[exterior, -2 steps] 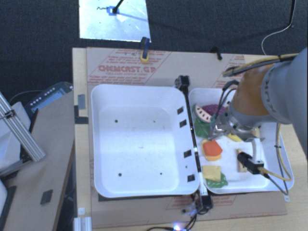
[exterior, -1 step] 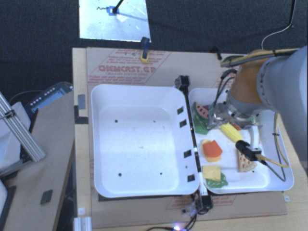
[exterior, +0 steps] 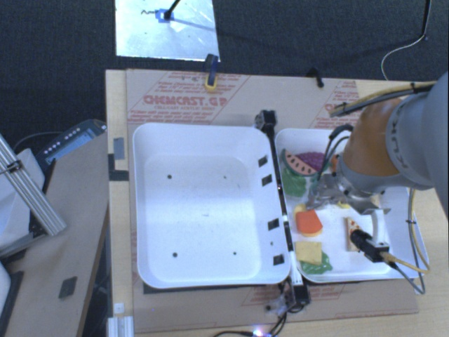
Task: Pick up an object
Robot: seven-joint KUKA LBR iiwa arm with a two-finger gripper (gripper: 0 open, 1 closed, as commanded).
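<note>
My gripper (exterior: 317,199) is low inside the right bin (exterior: 351,275), hanging from the grey arm with the orange band (exterior: 375,142) that comes in from the right. Its tip sits just above an orange rounded piece (exterior: 309,222). Beside it lie a watermelon slice (exterior: 297,164), a purple item (exterior: 313,161) and a green piece (exterior: 295,184). Nearer the front are a yellow block (exterior: 309,250) on a green leaf shape (exterior: 322,263) and a small brown-and-white stick (exterior: 350,233). The arm hides the bin's right part.
The left bin (exterior: 203,209) lies next to the right one, with a row of black clips (exterior: 273,223) along the shared wall. Cables (exterior: 414,251) trail at the right edge. A cardboard sheet (exterior: 182,98) underlies both bins.
</note>
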